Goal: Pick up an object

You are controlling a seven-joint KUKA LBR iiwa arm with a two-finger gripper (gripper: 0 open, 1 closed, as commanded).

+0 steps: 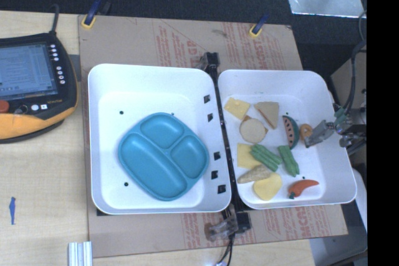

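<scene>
While the gripper [318,134] sits low at the right edge of the right bin [324,87], nothing shows between its grey tips, so I read the pick as not made yet. Tips look close together and point toward the bin's middle; how far apart they are I can't tell at this size.

Right bin contents, all loose on the floor:
- yellow wedge [237,108] and tan slice [269,113] toward the far edge
- round beige piece [253,130] just nearer than those two
- watermelon slice [289,129] and small orange piece [305,131] right of centre, the orange one just beside the gripper tips
- two green pieces, one long [267,157] and one short [288,160], mid-bin
- yellow block [247,157] by the left wall, touching the long green piece
- pale yellow piece [268,187] and red-orange pepper [303,185] along the near edge

Left bin [100,134] carries just a blue divided plate [163,156], lying flat near its middle, well apart from the arm.

Status, my judgement: approach done, grasp and lift both left. Closest candidate is the small orange piece, then the watermelon slice. Both are small and close to each other, so a closing move could nudge one rather than trap it. Pieces in mid-bin touch or overlap, which makes them harder targets. No object looks lifted or tilted off the bin floor.
</scene>
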